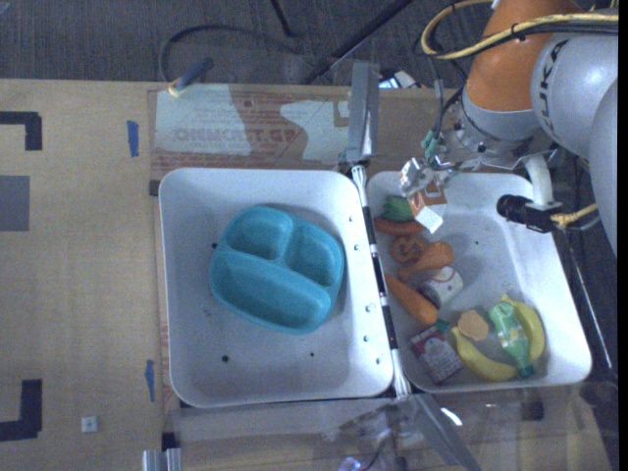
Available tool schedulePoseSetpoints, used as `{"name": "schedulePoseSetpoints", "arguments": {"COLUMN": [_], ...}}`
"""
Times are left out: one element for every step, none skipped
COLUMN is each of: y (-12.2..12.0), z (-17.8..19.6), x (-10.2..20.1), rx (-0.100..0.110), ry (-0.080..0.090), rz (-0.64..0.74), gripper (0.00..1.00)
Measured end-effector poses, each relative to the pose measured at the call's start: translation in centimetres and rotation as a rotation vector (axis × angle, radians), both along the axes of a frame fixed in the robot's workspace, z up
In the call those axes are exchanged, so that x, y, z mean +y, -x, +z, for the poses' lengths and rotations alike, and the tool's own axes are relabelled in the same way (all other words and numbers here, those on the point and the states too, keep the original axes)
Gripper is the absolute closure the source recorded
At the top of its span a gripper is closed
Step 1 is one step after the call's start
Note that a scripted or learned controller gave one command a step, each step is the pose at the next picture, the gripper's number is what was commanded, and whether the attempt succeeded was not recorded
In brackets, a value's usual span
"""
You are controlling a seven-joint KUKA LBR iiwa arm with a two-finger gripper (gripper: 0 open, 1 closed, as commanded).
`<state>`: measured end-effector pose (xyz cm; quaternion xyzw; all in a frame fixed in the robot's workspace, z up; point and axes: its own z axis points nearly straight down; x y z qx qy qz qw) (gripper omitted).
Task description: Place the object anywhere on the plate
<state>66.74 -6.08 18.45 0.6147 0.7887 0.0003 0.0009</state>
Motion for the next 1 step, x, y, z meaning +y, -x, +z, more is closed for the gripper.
{"name": "schedulePoseSetpoints", "arguments": {"y": [-0.12], "z": [1.00], "x": [0.10], "rx": [-0.003], "ry": [0.002], "rz": [0.003], "gripper": [1.00]}}
